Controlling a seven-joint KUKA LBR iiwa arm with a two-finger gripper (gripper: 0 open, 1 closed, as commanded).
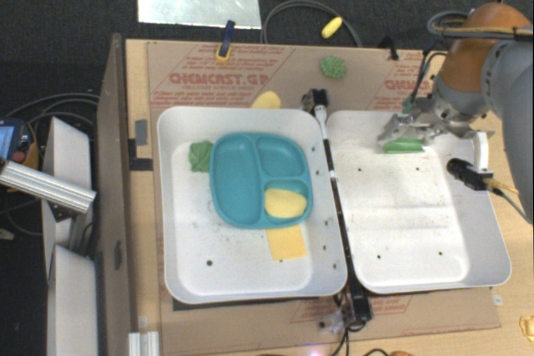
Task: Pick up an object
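Note:
My gripper [405, 132] hangs low over the far edge of the right bin [417, 263], under the grey arm with its orange band [492, 17]. A small flat green object [404, 146] lies on the bin floor right at the gripper's tips, touching or nearly touching them. I cannot make out whether the green object is held. In the left bin [188, 263] a teal divided plate [246, 179] carries a yellow rounded piece [285, 203] in its near right compartment.
A flat yellow square [287, 243] lies in front of the plate, and a green leafy piece [200, 156] lies at its left. Behind the bins on the cardboard sit a yellow piece [267, 102], a round green piece [334, 67] and a black fitting [314, 101].

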